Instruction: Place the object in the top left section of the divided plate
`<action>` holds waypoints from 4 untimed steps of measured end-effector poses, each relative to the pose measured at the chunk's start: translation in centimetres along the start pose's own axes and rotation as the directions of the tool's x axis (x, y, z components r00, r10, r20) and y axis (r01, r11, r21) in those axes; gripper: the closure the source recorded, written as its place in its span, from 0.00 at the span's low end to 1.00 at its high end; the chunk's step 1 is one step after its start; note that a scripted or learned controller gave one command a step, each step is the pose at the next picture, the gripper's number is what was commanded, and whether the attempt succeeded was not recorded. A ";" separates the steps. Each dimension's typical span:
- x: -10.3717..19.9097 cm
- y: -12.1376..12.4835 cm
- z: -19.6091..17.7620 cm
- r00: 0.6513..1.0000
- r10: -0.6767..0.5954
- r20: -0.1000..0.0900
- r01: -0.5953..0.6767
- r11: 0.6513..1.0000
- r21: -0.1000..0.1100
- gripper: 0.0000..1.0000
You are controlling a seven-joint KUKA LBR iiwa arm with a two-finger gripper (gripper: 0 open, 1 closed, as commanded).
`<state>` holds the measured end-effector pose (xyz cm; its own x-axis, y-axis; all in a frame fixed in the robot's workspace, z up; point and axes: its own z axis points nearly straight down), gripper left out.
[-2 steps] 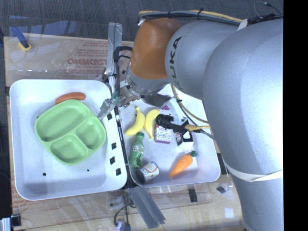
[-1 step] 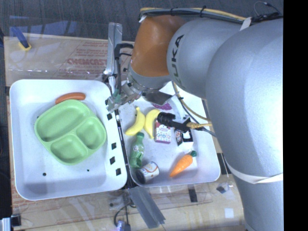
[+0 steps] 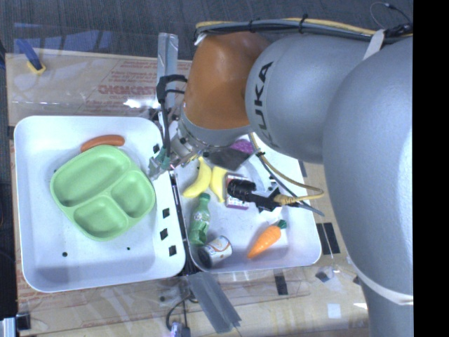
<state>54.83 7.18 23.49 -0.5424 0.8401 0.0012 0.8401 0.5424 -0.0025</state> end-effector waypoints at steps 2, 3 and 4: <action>1.1 0.5 4.4 0.976 -0.219 -0.002 0.219 0.976 0.003 1.00; 4.7 -5.2 0.1 0.990 -0.141 0.000 0.141 0.990 0.000 1.00; 7.0 -4.1 5.6 0.974 -0.226 -0.001 0.226 0.974 0.002 1.00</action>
<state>47.58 10.87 17.94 -0.7180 0.6960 0.0027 0.6960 0.7180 -0.0038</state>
